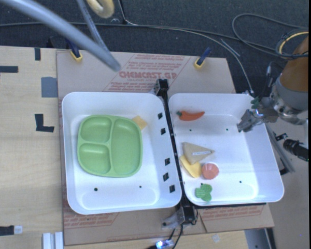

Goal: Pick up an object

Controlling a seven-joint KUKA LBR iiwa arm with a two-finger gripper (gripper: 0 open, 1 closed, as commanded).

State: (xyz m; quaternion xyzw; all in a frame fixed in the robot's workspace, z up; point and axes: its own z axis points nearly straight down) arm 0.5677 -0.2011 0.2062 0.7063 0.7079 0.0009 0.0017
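Hovering over the right bin's (pixel 259 191) far edge, the claw (pixel 244 124) holds nothing visible; finger opening indeterminable. Carrot (pixel 191 115) lies left of it.

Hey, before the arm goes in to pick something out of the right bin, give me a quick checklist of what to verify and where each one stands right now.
1. End effector position: over the right bin's right wall, near its upper corner. Ok.
2. End effector carries nothing: cannot tell, too small and blurred.
3. Carrot reachable: lies alone near the upper wall, apart from the other items. Ok.
4. Cheese wedge separable: it touches the yellow piece below it. Not ok for a clean single grasp.
5. Red piece and green piece: close together but apart. Ok.
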